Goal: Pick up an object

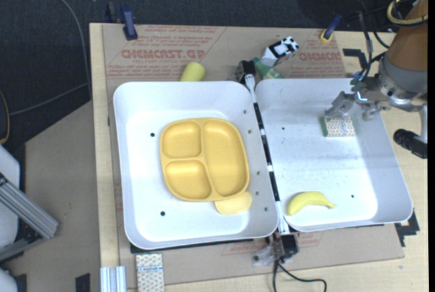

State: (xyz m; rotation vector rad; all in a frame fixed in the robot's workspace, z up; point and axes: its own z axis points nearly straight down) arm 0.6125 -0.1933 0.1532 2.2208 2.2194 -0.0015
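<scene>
1. The arm [408, 60] reaches in from the right, over the far part of the right bin [380, 168].
2. The gripper [350, 104] hangs just above a small patterned sponge [338, 125]; whether its fingers are apart or together, I cannot tell.
3. The sponge lies flat in the right bin's far half.
4. A banana [309, 202] lies near that bin's front edge, well apart from the sponge.
5. The left bin [136, 148] holds a yellow tray [204, 159] with three compartments.
</scene>
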